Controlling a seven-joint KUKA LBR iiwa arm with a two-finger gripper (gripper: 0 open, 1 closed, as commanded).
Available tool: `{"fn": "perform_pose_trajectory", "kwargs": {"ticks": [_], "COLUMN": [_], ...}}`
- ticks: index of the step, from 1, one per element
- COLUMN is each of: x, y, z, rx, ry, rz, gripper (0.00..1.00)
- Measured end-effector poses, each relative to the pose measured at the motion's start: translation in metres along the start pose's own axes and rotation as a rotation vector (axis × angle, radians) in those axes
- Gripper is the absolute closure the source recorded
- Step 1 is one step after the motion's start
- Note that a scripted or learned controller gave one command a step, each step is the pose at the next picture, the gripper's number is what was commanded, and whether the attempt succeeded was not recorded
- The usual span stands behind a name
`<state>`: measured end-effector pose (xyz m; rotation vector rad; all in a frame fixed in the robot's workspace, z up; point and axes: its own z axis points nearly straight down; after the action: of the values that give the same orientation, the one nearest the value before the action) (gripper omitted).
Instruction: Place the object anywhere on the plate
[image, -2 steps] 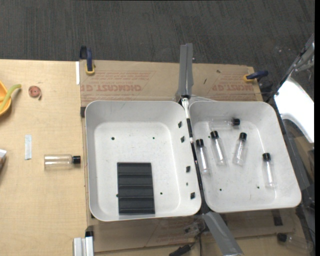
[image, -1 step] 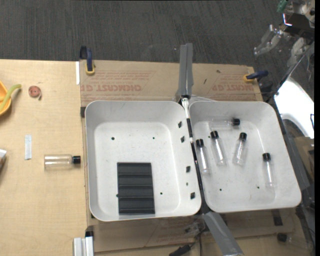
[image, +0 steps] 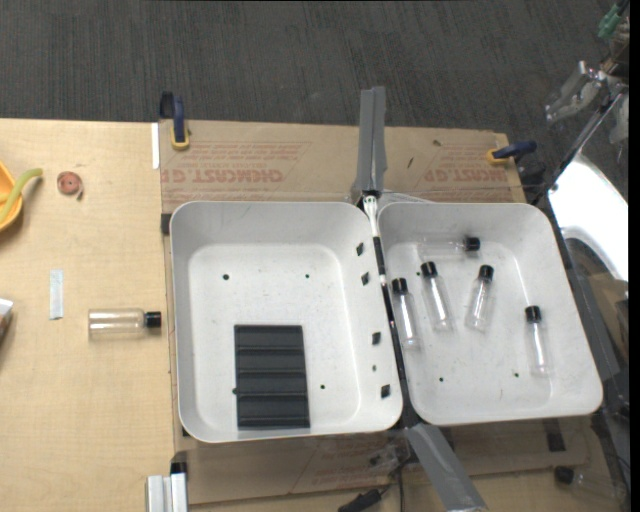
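Below the camera, a tan worktop (image: 80, 400) sits on dark carpet (image: 250, 50), bearing two white bins side by side. Left bin (image: 190, 250) holds a black ribbed plate (image: 270, 377). Right bin (image: 560, 250) holds five clear vials with black caps; the central vial (image: 434, 294) lies flat, long axis near vertical in view, cap toward the far rim. Tool state: cannot tell.
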<state>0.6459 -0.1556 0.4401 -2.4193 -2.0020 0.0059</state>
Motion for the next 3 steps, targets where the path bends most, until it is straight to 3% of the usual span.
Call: {"fn": "perform_pose_trajectory", "kwargs": {"ticks": [1, 2, 3], "x": [-0.058, 0.039, -0.054], "y": [0.025, 0.006, -0.031], "z": [0.000, 0.000, 0.000], "rx": [-0.001, 0.001, 0.001], "ry": [0.000, 0.000, 0.001], "rz": [0.089, 0.258, 0.430], "gripper": [0.00, 0.00, 0.00]}}
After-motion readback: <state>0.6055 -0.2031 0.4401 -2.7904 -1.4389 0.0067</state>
